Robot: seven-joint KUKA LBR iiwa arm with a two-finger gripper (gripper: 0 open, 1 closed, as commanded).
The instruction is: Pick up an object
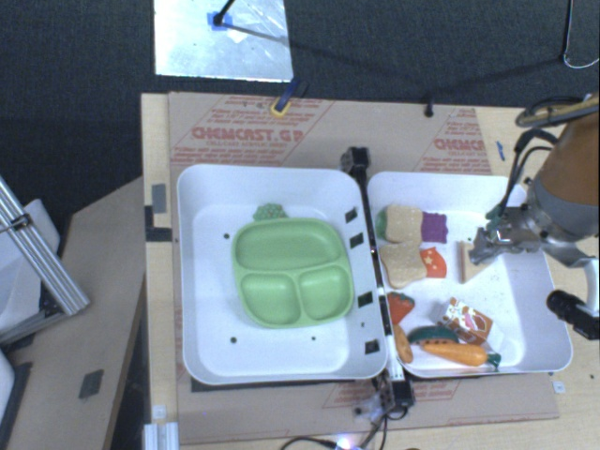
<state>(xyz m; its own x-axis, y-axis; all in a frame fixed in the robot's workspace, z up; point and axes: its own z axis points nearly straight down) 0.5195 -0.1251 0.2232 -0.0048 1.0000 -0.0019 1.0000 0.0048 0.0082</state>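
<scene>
- Hovering gripper (489,244) over right bin (534,345), finger state unclear, cannot tell.
- Sitting just left: tan stick (463,261), long axis running near-far.
- Needing short leftward shift.

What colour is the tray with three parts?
Light green, seen in the camera view.

Bench (155,279) bears left bin (202,279), right bin (534,326)

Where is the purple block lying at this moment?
The purple block lies in the right bin, in its upper left part, just right of a tan bread slice and above a small red piece.
</scene>
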